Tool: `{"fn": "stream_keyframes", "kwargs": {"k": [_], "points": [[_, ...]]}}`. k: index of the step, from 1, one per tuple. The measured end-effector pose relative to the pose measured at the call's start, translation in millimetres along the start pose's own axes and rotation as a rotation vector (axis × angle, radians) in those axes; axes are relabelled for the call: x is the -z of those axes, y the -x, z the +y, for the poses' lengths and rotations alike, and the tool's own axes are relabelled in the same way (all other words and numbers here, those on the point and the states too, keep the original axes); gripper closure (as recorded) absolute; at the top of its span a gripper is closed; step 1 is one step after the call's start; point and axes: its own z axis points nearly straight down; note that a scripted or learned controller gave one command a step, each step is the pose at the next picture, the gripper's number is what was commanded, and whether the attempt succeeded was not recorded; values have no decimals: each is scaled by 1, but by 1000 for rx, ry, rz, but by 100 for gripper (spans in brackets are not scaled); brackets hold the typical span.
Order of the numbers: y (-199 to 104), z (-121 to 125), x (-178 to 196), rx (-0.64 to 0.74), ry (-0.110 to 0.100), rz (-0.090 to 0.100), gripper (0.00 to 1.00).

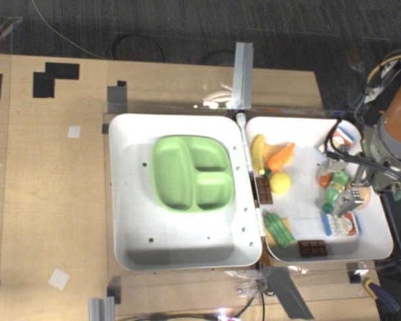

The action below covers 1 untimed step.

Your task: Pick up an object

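So we're looking at the right bin [381, 249] with the gripper [349, 198] low over its far right side, right by a green bottle [335, 191] and a blue-and-white carton [339, 225]. We honestly can't tell how the pincer stands from this angle, and nothing visibly sits between its tips, so we'd say the pick isn't done yet. Banana [257, 151], carrot [281, 156] and lemon [279, 182] sit by the divider, untouched. The left bin [130, 179] just has the green divided plate [192, 172]. Grasp and lift look like they're left to do.
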Motion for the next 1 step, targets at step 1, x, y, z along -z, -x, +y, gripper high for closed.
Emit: {"fn": "stream_keyframes", "kwargs": {"k": [1], "points": [[-7, -48, -100, 14, 2, 8, 0]]}}
